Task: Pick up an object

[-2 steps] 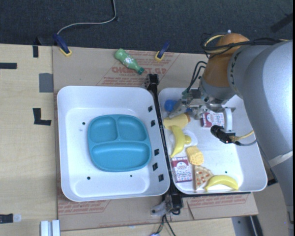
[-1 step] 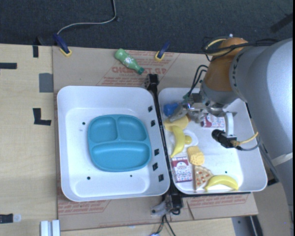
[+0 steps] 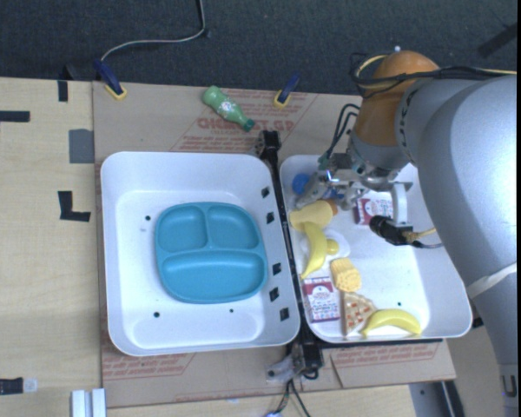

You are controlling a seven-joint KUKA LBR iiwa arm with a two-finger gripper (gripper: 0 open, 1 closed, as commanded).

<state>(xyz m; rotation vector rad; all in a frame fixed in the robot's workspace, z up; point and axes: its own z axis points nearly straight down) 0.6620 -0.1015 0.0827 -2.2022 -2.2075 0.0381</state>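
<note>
Several small objects crowd the right bin, closest to the gripper a yellow bottle just below it and a blue piece beside it. Jaw opening cannot be determined. Risk: the bin divider stands near, and tight packing invites a double grab or slip. Left bin holds a blue tray.

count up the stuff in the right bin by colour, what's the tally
Yellow: 4, a bottle, a banana, a corn piece and a second banana
Red and white: 2, a carton and a packet
Blue: 1, a small item
Orange: 1, a pizza slice
Total: 8
</note>
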